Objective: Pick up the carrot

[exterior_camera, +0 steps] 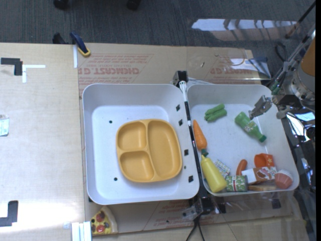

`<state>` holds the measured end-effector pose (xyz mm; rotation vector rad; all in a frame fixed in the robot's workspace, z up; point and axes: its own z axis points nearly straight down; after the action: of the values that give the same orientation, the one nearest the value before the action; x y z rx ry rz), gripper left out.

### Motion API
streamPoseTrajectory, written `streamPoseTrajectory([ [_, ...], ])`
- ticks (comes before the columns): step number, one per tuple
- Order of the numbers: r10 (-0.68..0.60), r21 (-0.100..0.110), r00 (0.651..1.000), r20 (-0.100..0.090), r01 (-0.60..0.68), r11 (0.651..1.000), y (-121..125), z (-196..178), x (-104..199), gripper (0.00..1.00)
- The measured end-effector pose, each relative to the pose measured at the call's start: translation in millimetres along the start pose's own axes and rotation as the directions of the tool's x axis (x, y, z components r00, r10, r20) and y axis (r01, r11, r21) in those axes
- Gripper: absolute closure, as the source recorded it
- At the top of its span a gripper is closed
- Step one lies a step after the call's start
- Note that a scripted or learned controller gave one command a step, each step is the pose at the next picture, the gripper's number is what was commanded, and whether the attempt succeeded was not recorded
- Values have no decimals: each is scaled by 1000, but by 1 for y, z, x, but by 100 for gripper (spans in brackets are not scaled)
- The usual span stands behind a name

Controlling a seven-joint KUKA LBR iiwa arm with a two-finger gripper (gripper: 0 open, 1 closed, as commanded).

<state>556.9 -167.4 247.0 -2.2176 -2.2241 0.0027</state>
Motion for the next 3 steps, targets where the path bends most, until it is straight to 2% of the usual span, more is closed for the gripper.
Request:
streamPoseTrajectory([
  [1, -90, 0, 996, 0, 90, 996, 10, 56, 132, 0],
  [2, 5, 0, 1000, 1, -5, 1000, 37, 155, 51, 0],
  [3, 1, -1, 1000, -1, -1, 1000, -48, 155, 65, 0],
])
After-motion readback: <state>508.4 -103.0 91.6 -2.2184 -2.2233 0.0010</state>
